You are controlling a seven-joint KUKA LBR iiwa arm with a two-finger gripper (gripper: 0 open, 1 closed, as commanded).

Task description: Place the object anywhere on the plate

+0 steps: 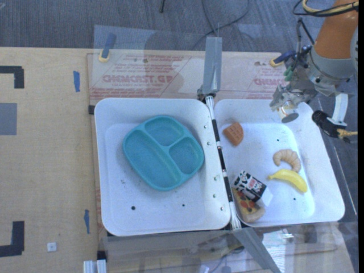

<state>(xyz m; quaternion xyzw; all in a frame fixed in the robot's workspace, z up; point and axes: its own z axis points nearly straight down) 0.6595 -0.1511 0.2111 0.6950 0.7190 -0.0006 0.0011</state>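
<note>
Grey carpet (85, 4) runs along the top of the camera view, and below it a pale wooden bench (45, 152) carries two shallow white bins side by side. Taking the left bin (108, 209) as the landmark, a teal plate (164, 151) with three compartments lies inside it, toward its upper middle, with bare white floor all around. Touching the left bin's right edge is the right bin (327, 203), which holds every loose item. Closest to the left bin, just past the shared rim and near the top, sits a small brownish pastry piece (233, 133). Lower down along that same rim rests a black-and-white carton (250, 185), lying tilted on a slice of pizza (249, 207) beside the rim's lower end. Farther from the left bin lie a curved croissant (288, 158) and, just below it, a yellow banana (289, 180); the two are near each other but apart. The gripper (288, 110) hangs over the right bin's upper far corner, well away from the left bin and from the plate, under the grey wrist with its orange band. Whether it is released or clenched I cannot tell; nothing is seen in its grasp.
</note>
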